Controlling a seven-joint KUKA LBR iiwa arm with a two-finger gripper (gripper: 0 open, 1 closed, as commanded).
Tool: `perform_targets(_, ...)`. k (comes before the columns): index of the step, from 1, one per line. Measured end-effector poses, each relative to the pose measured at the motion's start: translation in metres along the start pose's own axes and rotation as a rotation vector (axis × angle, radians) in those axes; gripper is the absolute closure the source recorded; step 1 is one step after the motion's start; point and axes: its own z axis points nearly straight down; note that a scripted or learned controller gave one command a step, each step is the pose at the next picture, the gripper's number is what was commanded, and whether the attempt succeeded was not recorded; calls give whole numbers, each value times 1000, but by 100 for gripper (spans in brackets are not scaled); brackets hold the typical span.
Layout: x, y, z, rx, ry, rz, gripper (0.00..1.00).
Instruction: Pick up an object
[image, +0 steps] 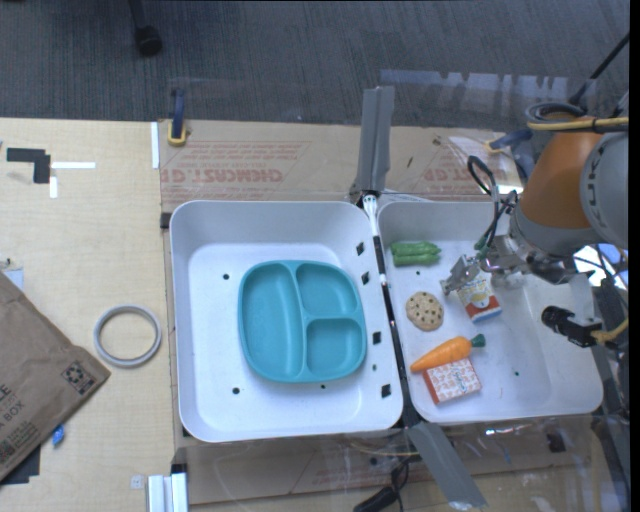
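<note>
The right bin holds a green pea pod, a chocolate-chip cookie, an orange carrot, a red patterned box and a small white carton with red and blue sides. My gripper reaches in from the right and hangs low in this bin, right at the carton's upper left edge. From this angle I cannot tell whether it touches the carton. The cookie lies just to the gripper's lower left.
The left bin holds a teal divided plate. A grey tape ring and a brown cardboard box lie on the bench at left. A black part of the arm juts over the right bin's right side.
</note>
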Motion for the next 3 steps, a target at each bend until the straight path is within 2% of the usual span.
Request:
perform_targets(1, -1, 0, -8, 1, 0, 3, 100)
perform_targets(2, 60, -16, -102, 1, 0, -55, 100)
perform_targets(3, 42, -18, -60, 1, 0, -182, 100)
